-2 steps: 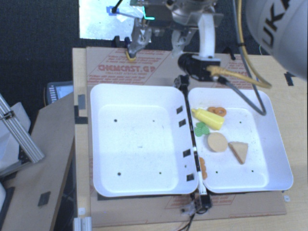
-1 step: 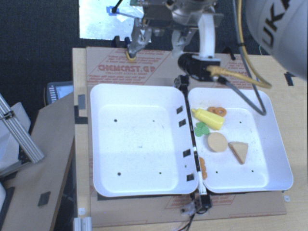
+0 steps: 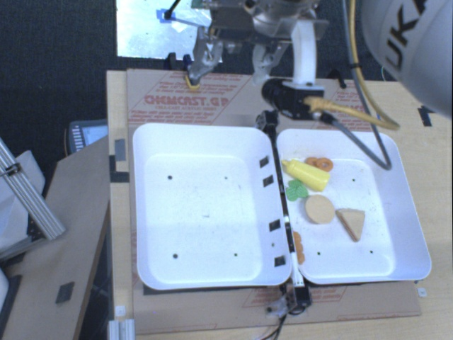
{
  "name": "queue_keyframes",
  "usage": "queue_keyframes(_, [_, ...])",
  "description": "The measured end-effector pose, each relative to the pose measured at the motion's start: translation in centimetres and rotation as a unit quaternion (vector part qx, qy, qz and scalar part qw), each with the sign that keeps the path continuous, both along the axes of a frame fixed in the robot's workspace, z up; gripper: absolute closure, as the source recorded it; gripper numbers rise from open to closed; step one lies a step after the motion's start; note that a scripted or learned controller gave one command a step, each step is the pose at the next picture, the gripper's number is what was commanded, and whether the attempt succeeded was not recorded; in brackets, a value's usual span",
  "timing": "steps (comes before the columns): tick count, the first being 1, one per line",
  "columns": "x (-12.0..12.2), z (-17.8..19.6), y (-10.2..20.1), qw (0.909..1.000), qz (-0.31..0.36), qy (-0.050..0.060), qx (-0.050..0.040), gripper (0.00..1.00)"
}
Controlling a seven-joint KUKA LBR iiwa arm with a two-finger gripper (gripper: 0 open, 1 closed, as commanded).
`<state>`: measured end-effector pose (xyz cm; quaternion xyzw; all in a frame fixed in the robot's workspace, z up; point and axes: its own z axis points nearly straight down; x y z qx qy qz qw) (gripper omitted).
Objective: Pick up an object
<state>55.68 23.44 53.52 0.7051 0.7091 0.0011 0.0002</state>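
A wooden desk (image 3: pixel 85 211) over dark carpet carries 2 white bins: the left bin (image 3: pixel 202 204) and the right bin (image 3: pixel 368 261), which holds a yellow bottle (image 3: pixel 308 173), an orange ring (image 3: pixel 323 163), a green piece (image 3: pixel 297 189), a tan disc (image 3: pixel 319 209) and a wedge (image 3: pixel 352 222). The hand (image 3: pixel 230 61) hangs above the far edge, 2 fingers spread, gripping nothing

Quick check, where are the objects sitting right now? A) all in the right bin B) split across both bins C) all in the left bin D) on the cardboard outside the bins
A: the yellow bottle, green piece, round disc, wedge and orange pieces all lie in the right bin, in the half nearer the divider.
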Motion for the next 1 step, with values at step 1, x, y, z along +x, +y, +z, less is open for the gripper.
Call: queue_keyframes(1, [0.0, 0.0, 0.0, 1.0, 0.0, 0.0, 0.0, 0.0])
